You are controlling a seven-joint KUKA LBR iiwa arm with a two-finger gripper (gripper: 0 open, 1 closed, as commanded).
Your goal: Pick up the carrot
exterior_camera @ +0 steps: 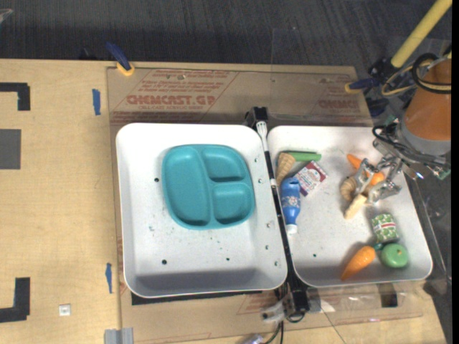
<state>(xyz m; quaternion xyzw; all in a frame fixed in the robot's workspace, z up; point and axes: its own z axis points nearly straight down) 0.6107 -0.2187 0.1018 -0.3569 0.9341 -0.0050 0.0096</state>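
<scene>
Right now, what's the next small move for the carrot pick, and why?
Probably shift the gripper toward the near edge of the right bin, stopping above the carrot. The gripper sits over the clutter in the bin's far part, while the carrot lies apart from it near the front rim, beside a green ball.

The bench point(57, 213) has a pale wooden top with black square marks near its left edge. A sheet of brown cardboard point(179, 95) with red print lies on it, fixed by blue tape and a blue clamp point(118, 57). Behind the bench is a dark grey carpet floor point(215, 16). The light is soft and even.
</scene>
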